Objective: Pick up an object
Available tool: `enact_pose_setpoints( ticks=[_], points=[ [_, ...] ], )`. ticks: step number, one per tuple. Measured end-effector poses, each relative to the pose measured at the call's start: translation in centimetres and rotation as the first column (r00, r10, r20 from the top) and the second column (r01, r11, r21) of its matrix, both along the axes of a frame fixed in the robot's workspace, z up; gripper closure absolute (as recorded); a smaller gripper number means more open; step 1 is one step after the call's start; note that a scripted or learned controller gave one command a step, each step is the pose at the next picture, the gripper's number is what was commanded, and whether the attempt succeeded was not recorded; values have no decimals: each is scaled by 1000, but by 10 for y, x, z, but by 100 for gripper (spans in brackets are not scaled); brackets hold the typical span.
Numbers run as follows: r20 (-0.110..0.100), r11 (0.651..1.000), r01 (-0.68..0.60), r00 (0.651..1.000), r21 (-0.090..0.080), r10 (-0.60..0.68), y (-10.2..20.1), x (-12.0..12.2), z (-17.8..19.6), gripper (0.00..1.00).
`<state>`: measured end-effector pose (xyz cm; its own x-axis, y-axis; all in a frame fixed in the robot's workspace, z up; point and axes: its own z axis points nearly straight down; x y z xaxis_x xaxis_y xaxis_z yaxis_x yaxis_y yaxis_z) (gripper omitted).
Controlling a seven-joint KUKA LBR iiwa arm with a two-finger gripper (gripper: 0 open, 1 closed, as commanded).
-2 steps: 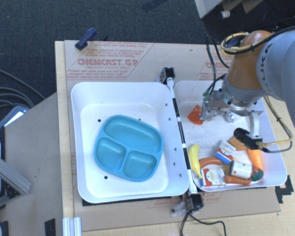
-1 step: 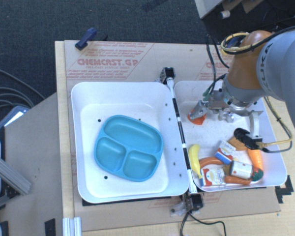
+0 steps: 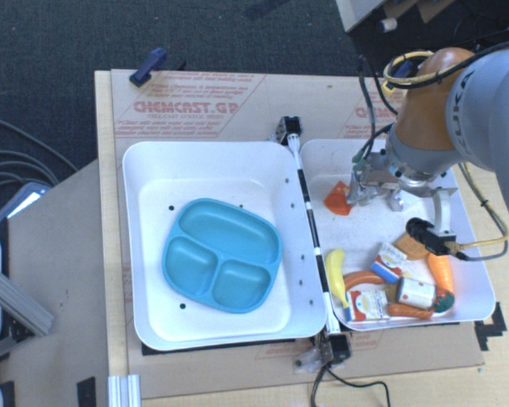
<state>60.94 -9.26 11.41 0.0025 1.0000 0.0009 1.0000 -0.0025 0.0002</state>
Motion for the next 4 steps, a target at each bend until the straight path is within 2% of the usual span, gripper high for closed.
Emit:
enact_pose_setpoints(
  ticks=[1,2,3,4],
  points=[
    [0,1000,0,1000,0,0,0,0,0,0],
    [1,1000,0,1000,0,0,0,0,10,100],
    [1,1000,0,1000,0,0,0,0,10,0],
    [-1,1000,-3,1000,-1,3,-14,36,-30,0]
  ],
)
